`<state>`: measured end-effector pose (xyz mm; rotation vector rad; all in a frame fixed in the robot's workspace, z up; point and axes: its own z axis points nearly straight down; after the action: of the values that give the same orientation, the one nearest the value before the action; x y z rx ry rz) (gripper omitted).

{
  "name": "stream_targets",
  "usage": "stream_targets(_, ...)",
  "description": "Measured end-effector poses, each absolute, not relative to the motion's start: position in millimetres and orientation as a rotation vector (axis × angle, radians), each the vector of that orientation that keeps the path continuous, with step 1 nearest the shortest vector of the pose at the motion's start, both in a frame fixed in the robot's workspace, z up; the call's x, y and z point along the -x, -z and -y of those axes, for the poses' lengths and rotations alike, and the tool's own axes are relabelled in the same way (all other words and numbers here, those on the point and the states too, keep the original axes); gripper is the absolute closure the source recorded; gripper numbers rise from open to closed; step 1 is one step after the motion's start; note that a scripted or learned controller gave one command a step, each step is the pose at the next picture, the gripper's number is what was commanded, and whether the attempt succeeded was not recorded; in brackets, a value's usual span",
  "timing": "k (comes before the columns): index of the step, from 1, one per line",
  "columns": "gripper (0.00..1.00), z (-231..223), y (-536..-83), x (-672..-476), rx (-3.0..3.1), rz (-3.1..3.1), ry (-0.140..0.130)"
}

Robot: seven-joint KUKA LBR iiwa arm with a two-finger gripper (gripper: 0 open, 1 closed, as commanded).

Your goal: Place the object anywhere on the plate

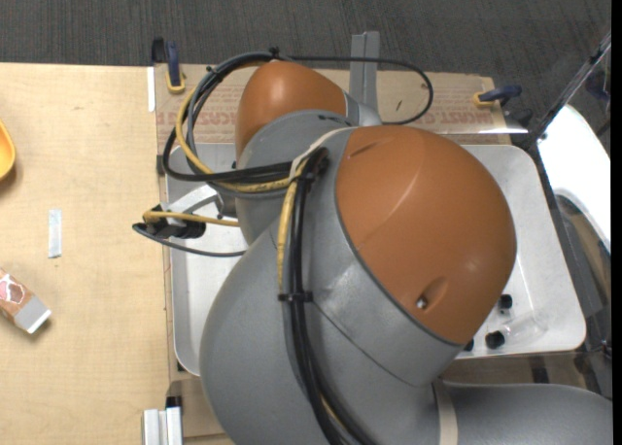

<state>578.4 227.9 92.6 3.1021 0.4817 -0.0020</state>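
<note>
Most of the scene is covered by the arm (389, 268), whose grey body and orange caps are spread over the white bin (544, 229) at the right side of the bench (78, 142). Whether the hand is spread or pressed together cannot be told. Neither the plate nor the object to be placed can be made out; both are possibly hidden beneath the arm. Progress therefore cannot be judged, and the placing is best treated as not yet confirmed.
</note>
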Motion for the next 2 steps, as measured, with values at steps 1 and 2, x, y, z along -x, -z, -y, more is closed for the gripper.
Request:
stream_targets(1,0.0,-196.0,-186.2,-585.5,-3.123,-0.308,0.002)
stream_targets(2,0.0,-175.4,-128.9,-645.1,-3.122,-0.313,0.003)
